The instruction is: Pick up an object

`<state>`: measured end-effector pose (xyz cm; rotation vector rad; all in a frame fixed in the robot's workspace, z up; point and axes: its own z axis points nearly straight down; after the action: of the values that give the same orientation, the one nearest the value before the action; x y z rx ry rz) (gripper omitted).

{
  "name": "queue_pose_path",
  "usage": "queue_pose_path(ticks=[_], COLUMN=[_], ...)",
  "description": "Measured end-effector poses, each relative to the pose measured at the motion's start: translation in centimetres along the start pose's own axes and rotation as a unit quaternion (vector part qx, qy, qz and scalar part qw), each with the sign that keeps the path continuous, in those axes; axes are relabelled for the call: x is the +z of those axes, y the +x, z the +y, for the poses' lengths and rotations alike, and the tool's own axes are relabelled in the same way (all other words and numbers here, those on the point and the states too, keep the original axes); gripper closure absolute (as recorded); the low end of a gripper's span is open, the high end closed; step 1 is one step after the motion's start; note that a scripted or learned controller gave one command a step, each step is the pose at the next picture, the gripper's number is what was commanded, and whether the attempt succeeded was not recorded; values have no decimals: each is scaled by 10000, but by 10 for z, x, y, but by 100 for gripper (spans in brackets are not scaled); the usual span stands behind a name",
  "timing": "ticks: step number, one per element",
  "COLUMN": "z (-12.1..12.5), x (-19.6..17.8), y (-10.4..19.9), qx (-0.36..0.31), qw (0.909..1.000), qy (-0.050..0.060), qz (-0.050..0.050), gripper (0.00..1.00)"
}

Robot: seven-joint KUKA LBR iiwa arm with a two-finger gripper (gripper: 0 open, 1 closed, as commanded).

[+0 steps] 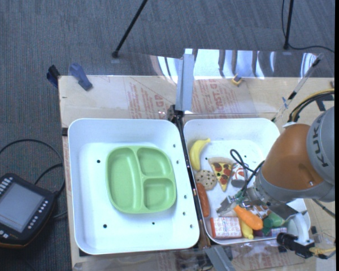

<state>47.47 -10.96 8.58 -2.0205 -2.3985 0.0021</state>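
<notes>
Left bin (pixel 85 151) has a green divided plate (pixel 140 179) sitting in it. A teach pendant (pixel 16 209) lies on the grey carpet (pixel 51 27) off to the left, cable looping behind it. Blue thing (pixel 79 76) at the surface's (pixel 118 97) corner, tape maybe.

The arm (pixel 296 162) reaches in from 3 o'clock, bent low, its gripper (pixel 237 199) pointing toward 9 o'clock.

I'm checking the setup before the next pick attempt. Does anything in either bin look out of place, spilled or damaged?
Nothing stands out. The green divided plate lies flat in the left bin. The banana, pizza slice and carrot sit loosely jumbled in the right bin, with no visible damage.
</notes>
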Motion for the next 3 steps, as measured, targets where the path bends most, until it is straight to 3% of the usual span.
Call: queue_pose_path(ticks=[1, 2, 3], z=[-3, 0, -2], x=[-152, -16, -24], y=[-31, -28, -28], qx=[-911, -1731, -1707], qw=[9958, 9849, 9853], qy=[-15, -64, -38], qz=[-12, -40, -9], gripper=[0, 0, 100])
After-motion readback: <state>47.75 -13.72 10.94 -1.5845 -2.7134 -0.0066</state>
